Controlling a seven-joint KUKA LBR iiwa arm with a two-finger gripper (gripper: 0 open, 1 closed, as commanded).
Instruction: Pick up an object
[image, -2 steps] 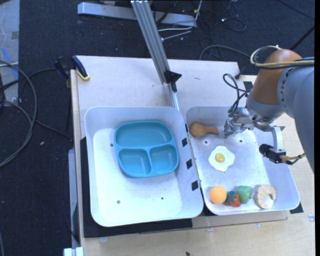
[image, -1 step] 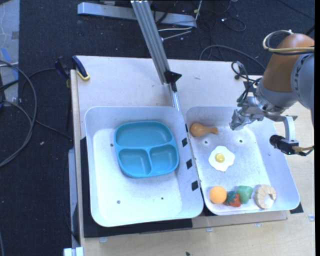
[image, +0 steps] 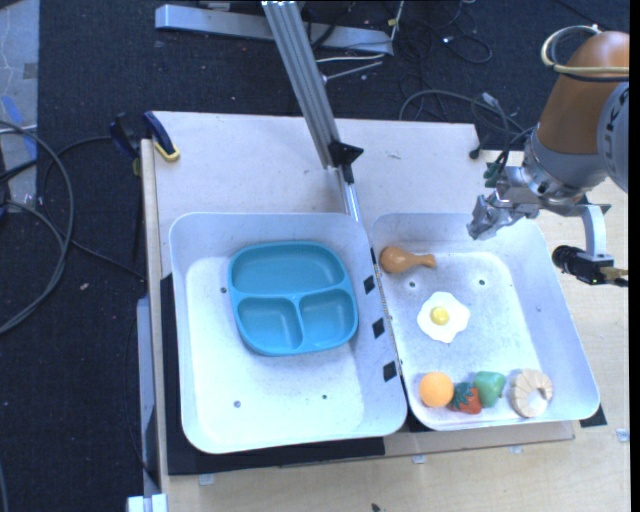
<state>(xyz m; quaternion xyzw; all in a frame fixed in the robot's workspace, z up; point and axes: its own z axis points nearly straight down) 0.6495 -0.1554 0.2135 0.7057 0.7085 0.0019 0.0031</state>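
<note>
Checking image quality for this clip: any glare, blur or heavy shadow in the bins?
Camera view: even light, soft shadows; the white bins read bright but the egg, orange and blue tray stay distinct. The gripper looks slightly soft, its detail too small to tell.

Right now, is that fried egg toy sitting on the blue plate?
No, the fried egg lies on the floor of the right bin, while the blue divided plate sits apart in the left bin.
</note>
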